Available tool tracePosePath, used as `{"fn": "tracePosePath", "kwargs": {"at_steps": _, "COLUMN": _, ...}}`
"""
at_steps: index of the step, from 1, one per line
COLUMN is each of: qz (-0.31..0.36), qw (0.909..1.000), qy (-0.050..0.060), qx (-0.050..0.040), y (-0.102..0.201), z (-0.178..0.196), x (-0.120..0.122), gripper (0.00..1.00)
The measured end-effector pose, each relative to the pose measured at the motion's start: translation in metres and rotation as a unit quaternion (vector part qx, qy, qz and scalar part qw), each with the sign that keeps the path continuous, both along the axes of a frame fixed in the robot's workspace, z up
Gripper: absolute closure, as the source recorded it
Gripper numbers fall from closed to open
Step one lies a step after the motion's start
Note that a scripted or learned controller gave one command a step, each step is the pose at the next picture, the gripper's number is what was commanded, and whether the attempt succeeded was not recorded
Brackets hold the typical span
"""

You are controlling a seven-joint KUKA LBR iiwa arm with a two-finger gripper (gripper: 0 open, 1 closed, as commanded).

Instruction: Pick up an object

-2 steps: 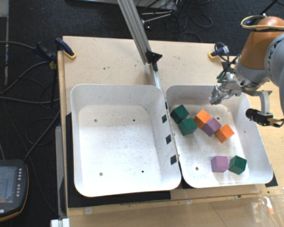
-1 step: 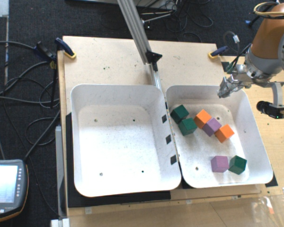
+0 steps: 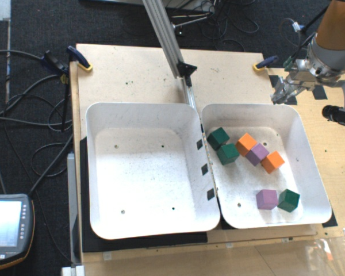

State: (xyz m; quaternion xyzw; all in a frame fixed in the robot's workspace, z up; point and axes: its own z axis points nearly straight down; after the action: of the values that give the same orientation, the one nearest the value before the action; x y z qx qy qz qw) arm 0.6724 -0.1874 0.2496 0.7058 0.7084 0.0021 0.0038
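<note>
Though the gripper [image 3: 280, 94] hangs beyond the right bin's [image 3: 310, 160] far-right corner, aperture indeterminable, its clustered blocks [image 3: 247, 148] risk jostling, foiling any pick.

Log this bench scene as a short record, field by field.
arm: enters from the right, gripper above the bench beyond the right bin's far corner
right bin: six cubes
green cubes: three
orange cubes: two
purple cubes: two
left bin: white, shallow
held object: none seen at the gripper
</note>
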Motion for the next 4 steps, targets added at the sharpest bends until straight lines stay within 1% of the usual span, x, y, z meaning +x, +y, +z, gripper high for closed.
{"fn": "tracePosePath", "kwargs": {"at_steps": 1, "qz": 0.000, "qw": 1.0000, "qy": 0.002, "qx": 0.0005, "y": 0.000, "z": 0.016, "x": 0.001, "gripper": 1.00}}
{"fn": "tracePosePath", "kwargs": {"at_steps": 2, "qz": 0.002, "qw": 1.0000, "qy": 0.003, "qx": 0.0022, "y": 0.061, "z": 0.019, "x": 0.002, "gripper": 1.00}}
{"fn": "tracePosePath", "kwargs": {"at_steps": 3, "qz": 0.002, "qw": 1.0000, "qy": 0.004, "qx": 0.0020, "y": 0.110, "z": 0.023, "x": 0.000, "gripper": 1.00}}
{"fn": "tracePosePath", "kwargs": {"at_steps": 4, "qz": 0.002, "qw": 1.0000, "qy": 0.005, "qx": 0.0020, "y": 0.168, "z": 0.007, "x": -0.009, "gripper": 1.00}}
